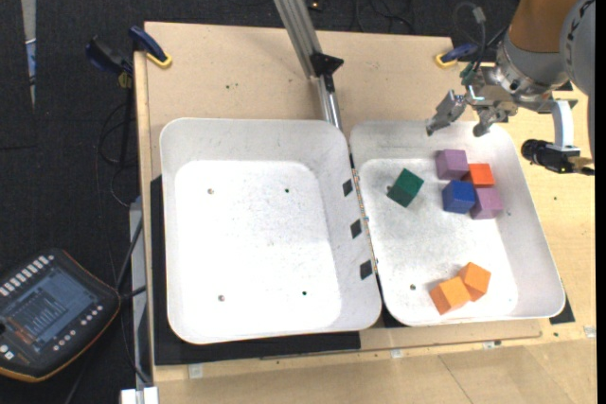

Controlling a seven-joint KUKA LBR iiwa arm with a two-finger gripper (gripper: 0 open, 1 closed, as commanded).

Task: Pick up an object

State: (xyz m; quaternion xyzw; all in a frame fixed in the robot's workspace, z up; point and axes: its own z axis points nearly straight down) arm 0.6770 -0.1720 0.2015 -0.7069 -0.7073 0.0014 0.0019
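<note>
2 pincer [466,116] fingers spread wide, holding nothing, above the right bin [530,298].

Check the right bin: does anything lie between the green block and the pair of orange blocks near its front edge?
No. In the camera view, only bare white bin floor lies between the green block and the orange blocks.

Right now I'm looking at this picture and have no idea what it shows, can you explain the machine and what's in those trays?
One camera looks down at a slant on a bench. A grey and orange robot arm reaches in from the right. Its hand hovers open above the right white bin, holding nothing. That bin contains small blocks: a green one, two purple, a blue, and three orange. The left bin sits beside it.
</note>
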